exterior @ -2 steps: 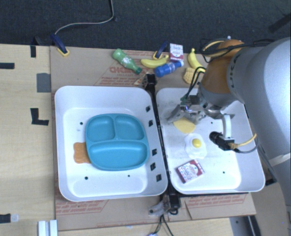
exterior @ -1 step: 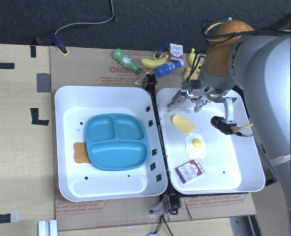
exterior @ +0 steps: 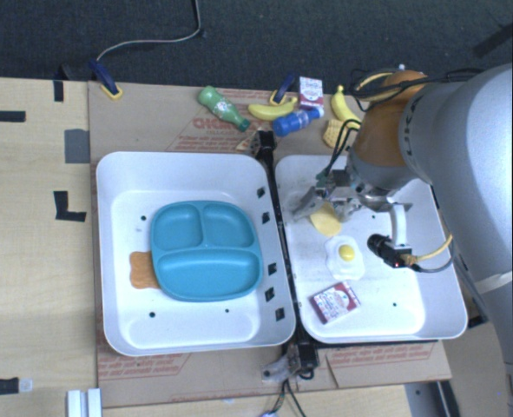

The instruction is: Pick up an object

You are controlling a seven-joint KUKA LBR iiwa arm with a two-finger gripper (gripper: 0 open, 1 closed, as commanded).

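Note:
My gripper (exterior: 325, 205) is low in the upper left part of the right bin (exterior: 430, 315). Its two grey fingers stand apart, so it is open with nothing held between them. A pale yellow piece (exterior: 325, 223) lies right at the fingertips, just in front of them. A toy fried egg (exterior: 345, 254) lies a little nearer the front. A red packet (exterior: 335, 301) sits close to the bin's front edge. The grey arm with its orange band (exterior: 386, 133) covers the bin's back right.
The left bin (exterior: 117, 189) holds a blue divided plate (exterior: 207, 250) with an orange-brown slice (exterior: 140, 270) at its left edge. Behind the bins lie a green bottle (exterior: 223, 109), a banana (exterior: 272, 109), a blue bottle (exterior: 292, 122), a small box (exterior: 311, 89) and another banana (exterior: 343, 107).

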